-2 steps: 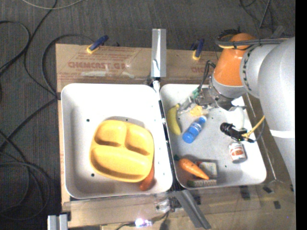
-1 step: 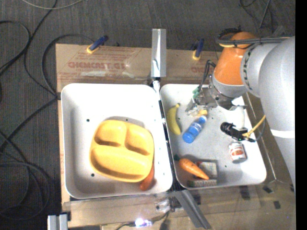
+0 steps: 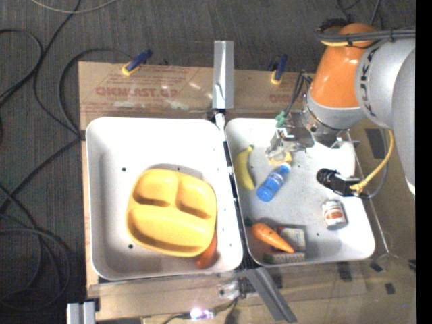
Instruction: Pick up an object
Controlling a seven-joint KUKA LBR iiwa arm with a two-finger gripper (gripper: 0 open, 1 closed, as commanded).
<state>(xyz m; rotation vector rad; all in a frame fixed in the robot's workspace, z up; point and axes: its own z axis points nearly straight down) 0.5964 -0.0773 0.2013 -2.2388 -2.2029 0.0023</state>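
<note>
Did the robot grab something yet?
Not that I can see. Done: nothing; the banana, bottle, carrot and can all lie in the right bin. In hand: the gripper hangs at the bin's far end, near the bottle. Left: grabbing one thing and lifting it.

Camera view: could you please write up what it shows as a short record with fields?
Left bin: yellow divided tray, with an orange thing poking out at its near right corner
Right bin: banana by the left wall, blue bottle, carrot, small can
Pincer: over the right bin's far end, just beyond the blue bottle's cap
Grasp: cannot tell
</note>
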